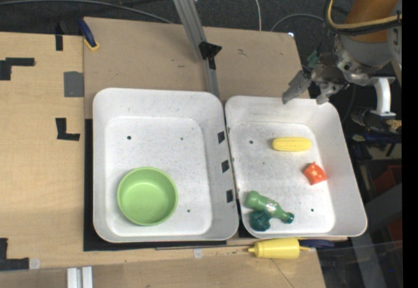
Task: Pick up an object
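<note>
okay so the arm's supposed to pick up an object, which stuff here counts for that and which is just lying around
For the job:
- gripper, above the right bin's far edge
- yellow corn, orange piece and green bottle, all in the right bin
- green bowl in the left bin

Lying about:
- yellow bottle on the bench, outside the bins
- blue and yellow clamp
- black tape marks

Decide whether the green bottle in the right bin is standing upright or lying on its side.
Lying on its side. The green bottle stretches flat across the floor of the right bin, neck pointing toward the near right corner.
</note>
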`<state>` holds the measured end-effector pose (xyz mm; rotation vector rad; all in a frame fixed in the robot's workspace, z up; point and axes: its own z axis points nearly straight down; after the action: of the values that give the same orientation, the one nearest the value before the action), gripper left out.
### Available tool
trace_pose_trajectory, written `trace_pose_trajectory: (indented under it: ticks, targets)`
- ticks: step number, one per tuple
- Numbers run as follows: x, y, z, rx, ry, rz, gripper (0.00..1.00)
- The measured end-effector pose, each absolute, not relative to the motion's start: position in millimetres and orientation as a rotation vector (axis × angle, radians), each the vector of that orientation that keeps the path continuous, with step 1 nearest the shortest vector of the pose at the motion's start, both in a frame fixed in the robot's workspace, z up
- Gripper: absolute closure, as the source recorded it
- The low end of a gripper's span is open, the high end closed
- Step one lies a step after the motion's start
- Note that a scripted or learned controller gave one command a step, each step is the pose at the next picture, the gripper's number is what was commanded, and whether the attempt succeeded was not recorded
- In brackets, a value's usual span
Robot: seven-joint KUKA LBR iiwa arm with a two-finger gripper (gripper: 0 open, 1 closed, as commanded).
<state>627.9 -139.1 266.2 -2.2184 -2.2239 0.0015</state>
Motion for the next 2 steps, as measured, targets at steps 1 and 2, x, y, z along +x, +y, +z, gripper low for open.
trace_pose_trajectory:
  ticks: [1, 2]
  targets:
    - [627.9, -139.2, 266.2, -2.218, -2.224, 0.002, 0.00]
    - [623.6, -137.8, 201.7, -2.216, -2.220, 0.009, 0.00]
